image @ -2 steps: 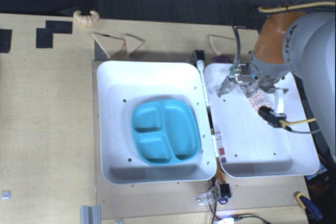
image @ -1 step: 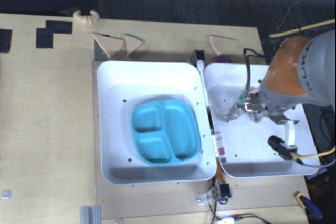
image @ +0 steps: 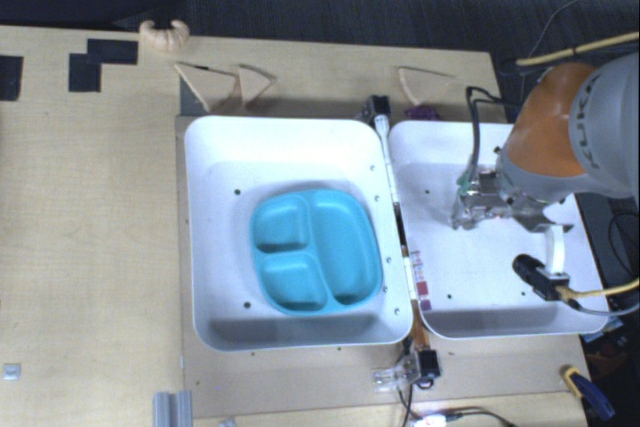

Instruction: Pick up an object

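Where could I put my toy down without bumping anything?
The bare floor of the right bin between the divider and the arm is free. The left bin is crowded: the blue tray fills its middle.

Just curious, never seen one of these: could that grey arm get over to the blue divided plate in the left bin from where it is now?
Probably yes. The gripper hangs over the right bin, and the blue plate lies uncovered in the left bin, with just the low divider between them.
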Controlling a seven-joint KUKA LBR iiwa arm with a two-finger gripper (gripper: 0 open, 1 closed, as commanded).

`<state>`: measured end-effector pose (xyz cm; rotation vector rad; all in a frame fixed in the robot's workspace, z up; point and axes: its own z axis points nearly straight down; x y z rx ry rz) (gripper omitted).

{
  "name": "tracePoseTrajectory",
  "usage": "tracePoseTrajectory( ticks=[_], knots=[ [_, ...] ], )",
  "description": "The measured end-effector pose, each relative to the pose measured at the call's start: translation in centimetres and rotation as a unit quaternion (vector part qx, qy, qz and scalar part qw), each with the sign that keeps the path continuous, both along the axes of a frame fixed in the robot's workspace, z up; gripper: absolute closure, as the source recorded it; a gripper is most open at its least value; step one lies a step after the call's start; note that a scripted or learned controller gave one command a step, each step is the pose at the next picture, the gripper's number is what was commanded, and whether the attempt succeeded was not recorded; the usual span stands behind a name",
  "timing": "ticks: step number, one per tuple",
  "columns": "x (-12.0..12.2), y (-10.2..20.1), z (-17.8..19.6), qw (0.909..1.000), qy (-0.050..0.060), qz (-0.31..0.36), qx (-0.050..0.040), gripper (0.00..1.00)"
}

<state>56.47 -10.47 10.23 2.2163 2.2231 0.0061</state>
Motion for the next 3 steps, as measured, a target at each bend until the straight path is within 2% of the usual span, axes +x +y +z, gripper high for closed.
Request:
tracePoseTrajectory(
  ticks=[1, 2, 3],
  knots=[
    [-2.6, -6.0, -1.4, 1.0, -0.002, -0.001, -0.0022, 1.0],
    [0.0, -0.5, 1.2, 1.0, 0.001, 0.001, 0.0, 1.0],
    [2.5, 0.9, 1.9, 1.0, 0.001, 0.001, -0.0003, 1.0]
  ],
)
